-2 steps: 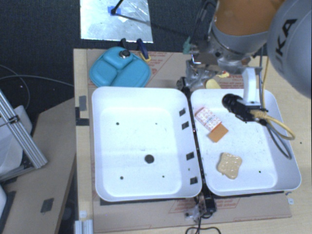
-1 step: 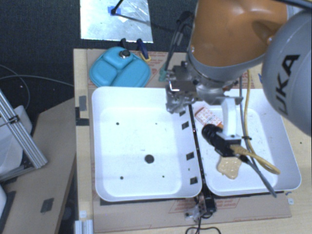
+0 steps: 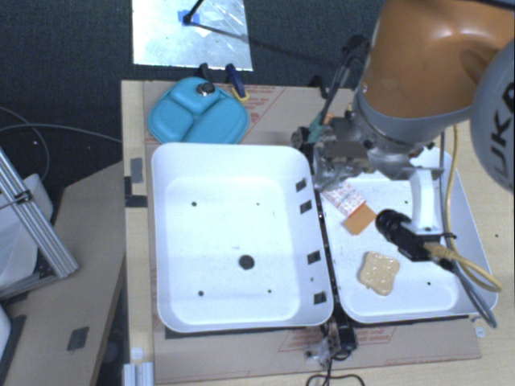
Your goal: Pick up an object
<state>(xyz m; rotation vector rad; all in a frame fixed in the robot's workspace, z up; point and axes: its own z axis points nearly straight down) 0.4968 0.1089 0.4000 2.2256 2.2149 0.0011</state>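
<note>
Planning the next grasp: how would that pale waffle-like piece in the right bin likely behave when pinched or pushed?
The pale waffle-like piece lies flat on the right bin floor, so it probably slides rather than rolls. Its thin profile may make pinching awkward. The bumpy surface suggests soft foam or rubber, probably light.

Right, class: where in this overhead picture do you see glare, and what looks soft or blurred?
In the camera view, glare streaks the shiny sheet at the top and a sheen lies on the arm's orange band, which looms large and soft; the left bin is evenly lit, with the beige piece reasonably sharp.
</note>
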